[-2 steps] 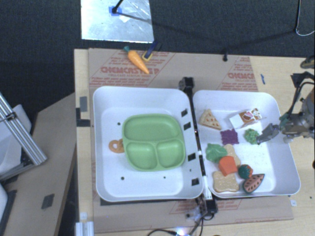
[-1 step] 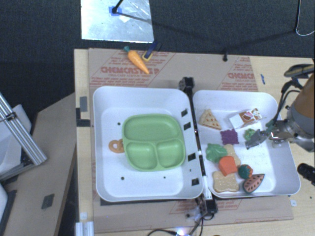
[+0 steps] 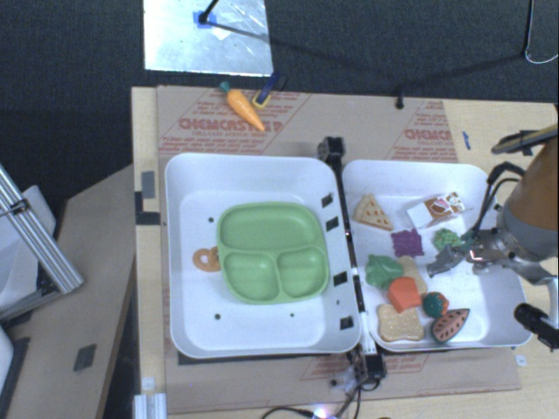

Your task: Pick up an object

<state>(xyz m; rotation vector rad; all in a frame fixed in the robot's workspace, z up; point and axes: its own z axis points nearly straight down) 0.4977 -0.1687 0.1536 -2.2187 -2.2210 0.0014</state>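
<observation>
Your gripper (image 3: 445,261) is hovering low in the right bin (image 3: 489,332), among the toy food.
You cannot tell how its jaws are standing. It is sitting just beside the broccoli (image 3: 448,239), right of the purple piece (image 3: 406,243) and above the strawberry (image 3: 435,304) and watermelon slice (image 3: 450,324). The green tray (image 3: 266,251) is lying in the left bin (image 3: 188,234); a carrot (image 3: 244,110) is resting outside.

Green divided tray (image 3: 266,251) moulded in smooth matt plastic, white bins (image 3: 188,321) formed in glossy plastic, bench (image 3: 367,116) covered with printed brown cardboard, silvery sheet (image 3: 207,23) finished in dull brushed metal
</observation>
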